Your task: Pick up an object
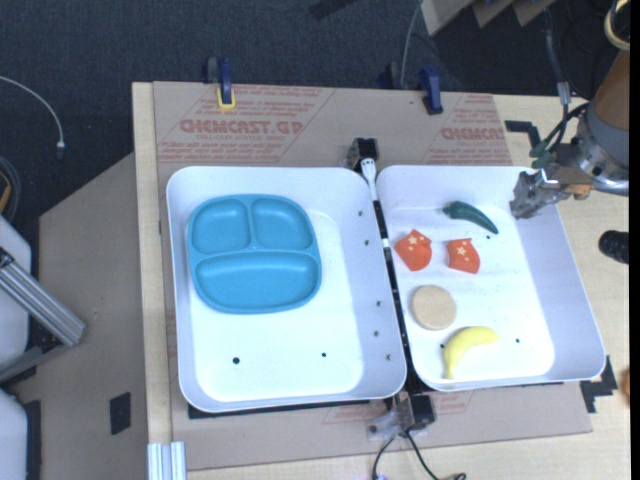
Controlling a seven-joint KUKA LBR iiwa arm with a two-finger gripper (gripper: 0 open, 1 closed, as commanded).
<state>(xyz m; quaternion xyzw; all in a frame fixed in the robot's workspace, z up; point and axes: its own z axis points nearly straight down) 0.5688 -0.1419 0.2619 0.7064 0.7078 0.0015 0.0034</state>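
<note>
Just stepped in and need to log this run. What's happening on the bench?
A grey robot arm reaches in from the right, its gripper above the far right corner of the right bin. It holds nothing. That bin contains a green pepper, two red strawberries, a tan cookie and a banana. A blue divided plate lies in the left bin.
</note>
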